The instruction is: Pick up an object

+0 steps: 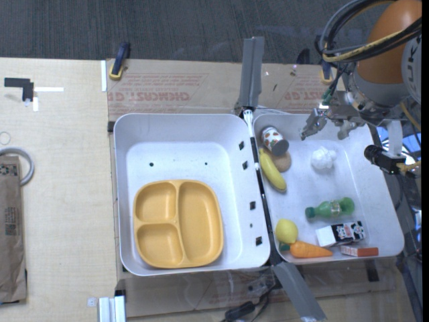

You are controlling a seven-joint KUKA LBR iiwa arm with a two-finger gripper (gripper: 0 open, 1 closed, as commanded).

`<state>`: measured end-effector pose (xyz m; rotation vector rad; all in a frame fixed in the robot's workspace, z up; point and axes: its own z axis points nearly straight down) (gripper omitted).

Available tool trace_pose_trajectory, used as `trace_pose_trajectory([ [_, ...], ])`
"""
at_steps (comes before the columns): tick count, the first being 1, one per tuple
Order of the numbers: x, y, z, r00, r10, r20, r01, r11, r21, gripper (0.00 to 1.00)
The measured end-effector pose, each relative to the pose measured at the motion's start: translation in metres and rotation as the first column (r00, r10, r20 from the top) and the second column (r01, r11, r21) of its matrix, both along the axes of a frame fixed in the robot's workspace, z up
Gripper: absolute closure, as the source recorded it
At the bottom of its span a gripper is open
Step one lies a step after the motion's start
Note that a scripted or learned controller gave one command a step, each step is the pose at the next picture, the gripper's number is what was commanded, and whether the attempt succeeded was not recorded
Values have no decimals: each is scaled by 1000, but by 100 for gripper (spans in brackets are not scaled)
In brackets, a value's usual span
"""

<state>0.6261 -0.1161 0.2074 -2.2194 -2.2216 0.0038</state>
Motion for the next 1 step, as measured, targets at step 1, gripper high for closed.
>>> trace_pose_trajectory([
  [1, 24, -77, -38, 992, 128, 2, -128, 992, -2, 0],
])
